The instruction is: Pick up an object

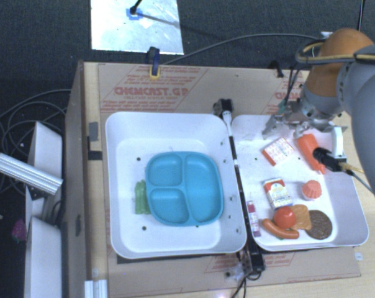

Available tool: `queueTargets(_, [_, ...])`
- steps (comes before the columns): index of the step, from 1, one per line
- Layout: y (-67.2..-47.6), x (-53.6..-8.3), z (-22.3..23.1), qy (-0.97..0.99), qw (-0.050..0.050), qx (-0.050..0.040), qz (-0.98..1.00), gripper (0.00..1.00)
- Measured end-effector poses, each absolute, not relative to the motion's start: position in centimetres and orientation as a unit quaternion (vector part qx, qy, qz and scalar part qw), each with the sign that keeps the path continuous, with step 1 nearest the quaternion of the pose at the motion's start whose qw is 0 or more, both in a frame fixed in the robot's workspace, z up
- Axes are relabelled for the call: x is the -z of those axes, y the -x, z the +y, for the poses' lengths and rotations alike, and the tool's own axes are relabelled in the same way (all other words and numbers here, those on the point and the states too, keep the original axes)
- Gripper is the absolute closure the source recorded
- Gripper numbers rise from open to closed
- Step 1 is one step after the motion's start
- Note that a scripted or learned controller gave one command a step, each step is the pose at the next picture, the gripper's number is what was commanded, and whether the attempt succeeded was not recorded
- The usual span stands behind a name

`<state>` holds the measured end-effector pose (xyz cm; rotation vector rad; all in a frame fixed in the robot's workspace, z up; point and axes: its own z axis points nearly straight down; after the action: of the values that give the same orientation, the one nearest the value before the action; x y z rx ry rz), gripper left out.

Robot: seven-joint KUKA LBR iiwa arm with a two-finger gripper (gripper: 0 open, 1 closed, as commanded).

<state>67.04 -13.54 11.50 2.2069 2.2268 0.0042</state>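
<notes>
The hand hangs over the far edge of the right bin, at about 12 o'clock of that bin; whether it is spread or pressed together cannot be told from this slant. Nothing shows between its tips.

Nearest below it lie a flat checked packet and an orange bottle with a dark cap, just beside each other. Toward 6 o'clock sit a small carton, a pink round piece, a tomato, a sausage and a brown patty, the last three crowded and touching.

To pick well, I would choose the bottle: it looks rounded and rigid, with room on both flanks, so the hand should straddle its short axis and come straight down. The packet looks thin and flat, hard to get under. The cluster at 6 o'clock risks catching two things at once.

The left bin holds a smooth blue divided tray with a green piece at its 9 o'clock. Both bins appear to be glossy white plastic on a cardboard-covered worktop.
</notes>
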Motion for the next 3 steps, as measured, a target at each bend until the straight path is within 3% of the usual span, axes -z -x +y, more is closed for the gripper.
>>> queueTargets(1, [-67.2,-12.7,-13.6,-0.703,0.005,-0.0020,0.712,1.00])
queueTargets(2, [-67.1,-12.6,-13.5,-0.702,0.005,-0.0018,0.712,0.00])
queueTargets(3, [-66.9,-9.4,-14.7,-0.706,0.001,0.0002,0.708,0.00])
